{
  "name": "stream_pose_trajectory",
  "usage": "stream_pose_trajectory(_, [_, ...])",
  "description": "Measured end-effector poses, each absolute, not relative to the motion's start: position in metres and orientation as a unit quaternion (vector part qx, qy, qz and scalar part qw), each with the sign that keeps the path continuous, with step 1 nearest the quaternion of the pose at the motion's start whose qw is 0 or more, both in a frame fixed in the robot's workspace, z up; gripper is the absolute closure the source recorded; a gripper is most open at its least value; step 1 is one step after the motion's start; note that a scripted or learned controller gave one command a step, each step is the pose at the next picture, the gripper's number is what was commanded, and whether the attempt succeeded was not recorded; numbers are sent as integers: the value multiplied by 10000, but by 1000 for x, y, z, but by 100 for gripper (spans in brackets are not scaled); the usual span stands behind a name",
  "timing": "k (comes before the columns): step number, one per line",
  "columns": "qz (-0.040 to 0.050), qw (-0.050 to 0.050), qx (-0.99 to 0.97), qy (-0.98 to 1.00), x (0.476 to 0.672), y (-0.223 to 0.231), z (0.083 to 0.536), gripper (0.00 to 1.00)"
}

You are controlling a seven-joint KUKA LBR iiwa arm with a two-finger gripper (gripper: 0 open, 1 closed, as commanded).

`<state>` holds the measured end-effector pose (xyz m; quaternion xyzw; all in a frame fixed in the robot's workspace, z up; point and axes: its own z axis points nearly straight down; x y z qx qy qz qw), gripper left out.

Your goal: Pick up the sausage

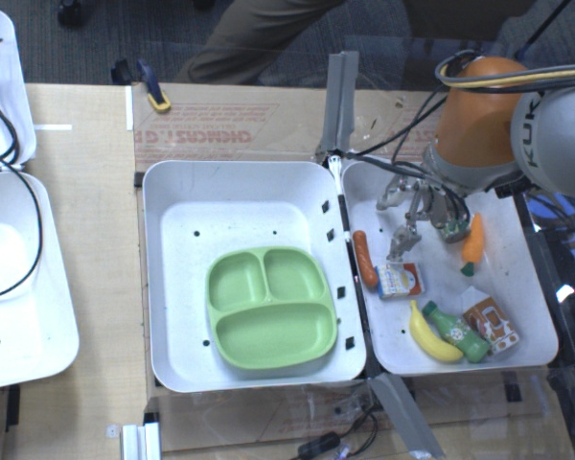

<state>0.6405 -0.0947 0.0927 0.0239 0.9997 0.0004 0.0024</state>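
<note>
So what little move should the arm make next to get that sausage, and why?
Probably a short sideways shift toward the left wall of the right bin, then down. The hand hovers beside the sausage rather than over it, above a small red-and-white packet. The sausage lies alone along that wall, apart from the banana and carrot, so centring over it first seems wise.

1. I see both bins (163, 286) as smooth white plastic with a dull sheen.
2. The green plate (268, 307) looks like matt moulded plastic.
3. The sausage (365, 259) has a slick, glossy skin.
4. The banana (431, 336) reads as shiny plastic.
5. The gripper (409, 228) is bare grey metal; the bench (86, 123), upper left, pale matt wood.
</note>
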Motion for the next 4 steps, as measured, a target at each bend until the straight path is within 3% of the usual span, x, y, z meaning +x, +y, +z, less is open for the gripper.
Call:
stream_pose_trajectory(1, [3,20,-669,9978,607,-93,93,0])
stream_pose_trajectory(2, [8,20,-332,9994,602,-94,93,0])
stream_pose_trajectory(3, [1,8,2027,9792,579,-108,92,0])
stream_pose_trajectory(4, [-2,16,3702,9290,620,-103,92,0])
